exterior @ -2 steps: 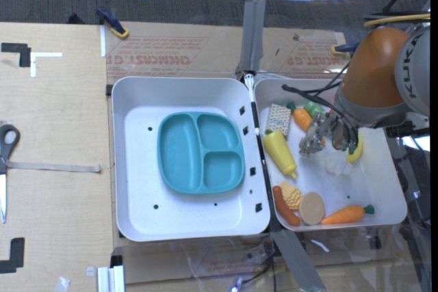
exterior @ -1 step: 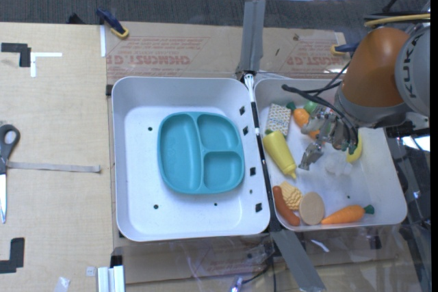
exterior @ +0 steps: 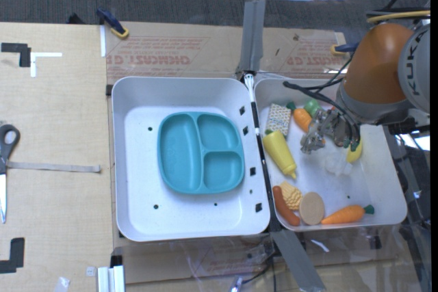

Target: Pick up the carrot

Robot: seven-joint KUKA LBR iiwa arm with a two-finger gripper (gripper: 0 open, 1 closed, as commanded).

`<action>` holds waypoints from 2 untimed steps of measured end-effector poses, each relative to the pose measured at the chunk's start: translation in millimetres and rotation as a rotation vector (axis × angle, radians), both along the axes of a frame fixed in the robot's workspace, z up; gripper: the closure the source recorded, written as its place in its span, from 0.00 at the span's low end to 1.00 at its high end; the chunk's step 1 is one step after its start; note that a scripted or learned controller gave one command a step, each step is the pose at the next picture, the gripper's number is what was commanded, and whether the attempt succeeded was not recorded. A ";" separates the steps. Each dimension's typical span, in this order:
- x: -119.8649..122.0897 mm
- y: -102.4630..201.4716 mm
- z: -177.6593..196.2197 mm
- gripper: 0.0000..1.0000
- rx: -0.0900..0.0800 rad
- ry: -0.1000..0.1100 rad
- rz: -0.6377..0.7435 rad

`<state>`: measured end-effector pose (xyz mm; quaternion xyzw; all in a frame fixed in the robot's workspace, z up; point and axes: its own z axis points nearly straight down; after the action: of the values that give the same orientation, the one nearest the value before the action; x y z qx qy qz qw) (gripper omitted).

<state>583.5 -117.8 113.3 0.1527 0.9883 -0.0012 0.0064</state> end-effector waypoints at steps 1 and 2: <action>0.0 0.1 -0.1 0.00 0.000 0.000 0.000; 1.6 0.3 10.3 1.00 -0.002 -0.005 0.003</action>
<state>585.1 -117.6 123.7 0.1512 0.9885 -0.0019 0.0089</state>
